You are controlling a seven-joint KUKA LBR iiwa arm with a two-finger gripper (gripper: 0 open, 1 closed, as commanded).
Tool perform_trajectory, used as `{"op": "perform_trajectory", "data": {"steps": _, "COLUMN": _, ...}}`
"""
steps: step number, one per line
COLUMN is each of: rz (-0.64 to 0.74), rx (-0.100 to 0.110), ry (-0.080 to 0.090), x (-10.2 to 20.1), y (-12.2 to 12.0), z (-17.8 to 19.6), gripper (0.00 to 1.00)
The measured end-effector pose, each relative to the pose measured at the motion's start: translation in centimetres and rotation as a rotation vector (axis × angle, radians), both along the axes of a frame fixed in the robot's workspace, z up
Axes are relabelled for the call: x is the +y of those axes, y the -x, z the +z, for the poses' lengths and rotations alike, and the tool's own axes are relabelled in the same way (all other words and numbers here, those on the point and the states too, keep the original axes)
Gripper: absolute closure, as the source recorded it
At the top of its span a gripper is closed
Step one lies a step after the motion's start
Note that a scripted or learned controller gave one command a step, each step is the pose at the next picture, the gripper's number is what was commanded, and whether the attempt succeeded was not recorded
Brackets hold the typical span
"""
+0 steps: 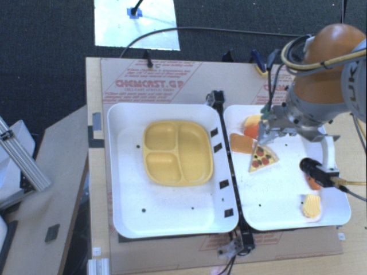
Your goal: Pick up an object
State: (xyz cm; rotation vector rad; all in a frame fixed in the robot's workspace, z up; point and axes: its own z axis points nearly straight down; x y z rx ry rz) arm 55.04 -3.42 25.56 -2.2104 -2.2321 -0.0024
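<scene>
One gripper (pixel 265 135) hangs low just above the pizza slice (pixel 263 157); whether it is apart or together I cannot tell. Nothing looks lifted yet. Beside the slice lie an orange wedge (pixel 241 144) and, farther off, a yellow piece (pixel 311 206).

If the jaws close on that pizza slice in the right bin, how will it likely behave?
The pizza slice looks like a thin, flat toy, so probably light and stiff. Lying flat on the right bin, it offers little edge and may slide rather than lift.
</scene>
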Motion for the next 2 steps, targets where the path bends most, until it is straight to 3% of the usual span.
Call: {"op": "perform_trajectory", "data": {"steps": 2, "rz": 0.002, "rx": 0.001, "ry": -0.002, "x": 11.2, "y": 1.7, "z": -2.3, "gripper": 1.00}}
